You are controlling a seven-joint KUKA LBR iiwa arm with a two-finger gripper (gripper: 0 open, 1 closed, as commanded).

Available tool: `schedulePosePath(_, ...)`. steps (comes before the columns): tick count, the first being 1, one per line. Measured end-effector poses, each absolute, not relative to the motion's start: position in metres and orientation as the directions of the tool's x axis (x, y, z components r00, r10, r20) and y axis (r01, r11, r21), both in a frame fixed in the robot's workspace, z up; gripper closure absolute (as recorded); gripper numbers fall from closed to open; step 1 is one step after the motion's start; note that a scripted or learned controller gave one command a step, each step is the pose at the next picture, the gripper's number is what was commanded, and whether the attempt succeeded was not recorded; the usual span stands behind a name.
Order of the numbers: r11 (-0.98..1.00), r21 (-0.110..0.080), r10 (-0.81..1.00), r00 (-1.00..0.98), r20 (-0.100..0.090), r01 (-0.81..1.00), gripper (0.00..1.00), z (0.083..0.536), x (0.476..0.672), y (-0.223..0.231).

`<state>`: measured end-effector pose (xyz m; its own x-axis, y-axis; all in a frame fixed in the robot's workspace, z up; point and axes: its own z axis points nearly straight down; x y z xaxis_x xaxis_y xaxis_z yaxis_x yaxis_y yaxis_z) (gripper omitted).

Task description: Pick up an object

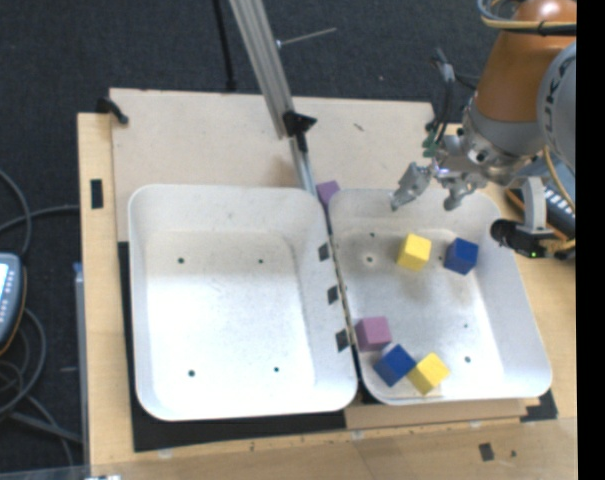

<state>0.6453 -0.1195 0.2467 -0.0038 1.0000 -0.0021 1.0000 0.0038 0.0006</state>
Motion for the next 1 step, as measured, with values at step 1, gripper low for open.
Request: schedulePosePath(1, -0.003, -0.007, 1.0, 0.003, -0.002, 1.0, 0.0, 0.1408, 0.6269, -0.1627)
